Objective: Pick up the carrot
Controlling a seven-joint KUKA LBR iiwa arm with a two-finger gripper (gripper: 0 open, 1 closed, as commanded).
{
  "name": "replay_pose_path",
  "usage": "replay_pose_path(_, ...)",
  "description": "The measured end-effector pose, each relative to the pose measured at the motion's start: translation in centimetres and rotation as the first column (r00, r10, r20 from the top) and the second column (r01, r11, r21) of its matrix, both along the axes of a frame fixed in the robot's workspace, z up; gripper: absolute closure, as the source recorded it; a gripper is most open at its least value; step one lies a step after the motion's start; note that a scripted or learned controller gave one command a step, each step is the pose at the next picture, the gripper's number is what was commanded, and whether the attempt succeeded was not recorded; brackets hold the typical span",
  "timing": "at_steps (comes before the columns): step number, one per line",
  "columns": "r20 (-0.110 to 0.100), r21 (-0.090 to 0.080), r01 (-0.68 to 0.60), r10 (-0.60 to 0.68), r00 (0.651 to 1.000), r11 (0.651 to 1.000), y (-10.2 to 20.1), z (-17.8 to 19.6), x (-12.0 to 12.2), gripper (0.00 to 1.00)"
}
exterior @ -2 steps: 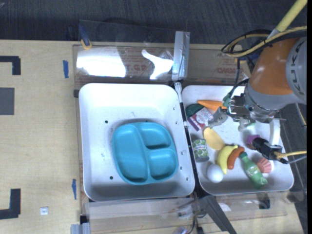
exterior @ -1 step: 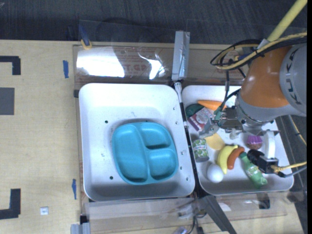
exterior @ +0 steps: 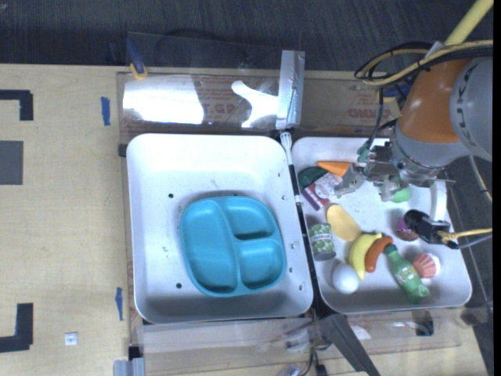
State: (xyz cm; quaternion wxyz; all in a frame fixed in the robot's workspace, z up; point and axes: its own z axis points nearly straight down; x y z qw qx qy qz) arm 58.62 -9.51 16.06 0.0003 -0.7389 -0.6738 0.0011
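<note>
The carrot (exterior: 335, 167) is orange and lies at the back left of the right bin (exterior: 454, 292), pointing right, with a dark green piece (exterior: 310, 176) at its left end. My gripper (exterior: 368, 183) hangs just right of the carrot's tip and slightly nearer the front, low over the bin floor. Its fingers (exterior: 348, 181) look spread, so it is open, and nothing is between them. The grey wrist with its orange band (exterior: 427, 108) covers the bin's back right corner.
The right bin also holds a yellow fruit (exterior: 342, 222), a small green can (exterior: 321, 241), a banana (exterior: 362, 254), a white egg (exterior: 344, 279), a green bottle (exterior: 407, 272) and a purple item (exterior: 407, 227). A blue divided tray (exterior: 233, 245) sits in the left bin (exterior: 149, 210).
</note>
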Motion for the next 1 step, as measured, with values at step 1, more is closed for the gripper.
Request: replay_pose_path(1, 0.004, 0.0, -0.052, 0.052, 0.999, 0.999, -1.87, 1.54, 7.63, 0.0)
